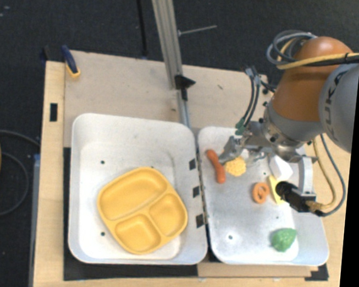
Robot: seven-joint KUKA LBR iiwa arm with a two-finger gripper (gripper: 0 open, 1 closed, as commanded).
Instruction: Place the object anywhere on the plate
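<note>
A yellow divided plate lies in the left bin. In the right bin sit an orange-red sausage-shaped piece, a yellow lumpy piece, an orange ring-shaped piece, a yellow piece half under the arm, and a green broccoli-like piece. My gripper hangs over the upper left part of the right bin, just above the yellow lumpy piece and to the right of the sausage piece.
A slanted aluminium post rises from behind the bins. The arm's orange band and cables loom over the right bin's upper part. A blue-and-yellow clamp sits at the bench's back left corner.
</note>
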